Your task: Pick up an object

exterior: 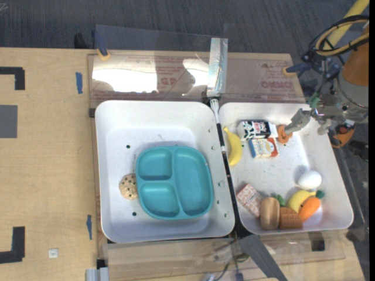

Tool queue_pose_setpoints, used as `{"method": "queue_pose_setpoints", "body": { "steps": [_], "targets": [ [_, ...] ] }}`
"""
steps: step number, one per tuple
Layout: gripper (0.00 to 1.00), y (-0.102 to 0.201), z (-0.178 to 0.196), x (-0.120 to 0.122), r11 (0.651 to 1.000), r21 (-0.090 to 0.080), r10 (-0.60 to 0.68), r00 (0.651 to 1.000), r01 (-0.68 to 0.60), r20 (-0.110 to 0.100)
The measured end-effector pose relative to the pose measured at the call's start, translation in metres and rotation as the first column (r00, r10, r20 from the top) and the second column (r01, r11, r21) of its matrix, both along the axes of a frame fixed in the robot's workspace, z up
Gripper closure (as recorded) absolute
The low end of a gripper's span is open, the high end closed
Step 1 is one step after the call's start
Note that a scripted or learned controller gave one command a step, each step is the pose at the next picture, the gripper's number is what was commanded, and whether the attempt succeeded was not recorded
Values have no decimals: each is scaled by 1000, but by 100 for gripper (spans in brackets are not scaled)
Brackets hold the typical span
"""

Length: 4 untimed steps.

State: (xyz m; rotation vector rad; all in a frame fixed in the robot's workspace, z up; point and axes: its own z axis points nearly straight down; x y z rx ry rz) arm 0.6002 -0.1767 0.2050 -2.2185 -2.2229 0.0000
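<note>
Two white bins are sitting side by side on the worktop [47, 157]: the left bin [111, 122] and the right bin [334, 174]. The left one is holding two things: one teal tray [174, 182] with three compartments, and one cookie [128, 186] lying just beside it. The right one is carrying more: one banana [234, 147], one milk carton [254, 129], one small box [263, 148], one egg [309, 180], one lemon [299, 199], one carrot [311, 206], one pink packet [249, 199], one bread roll [269, 212] and one waffle [289, 218]. That is making nine items there, eleven across both bins.
</note>
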Motion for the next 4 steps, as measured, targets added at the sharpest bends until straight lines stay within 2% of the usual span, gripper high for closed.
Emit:
{"method": "queue_pose_setpoints", "body": {
  "steps": [1,2,3,4],
  "targets": [
    [0,-11,-98,48,993,1,116,993,-116,-5],
    [0,-30,-109,42,986,1,165,986,-165,17],
    [0,-30,-109,42,986,1,165,986,-165,18],
    [0,-36,-13,18,996,-7,87,996,-86,14]
  ]
}}
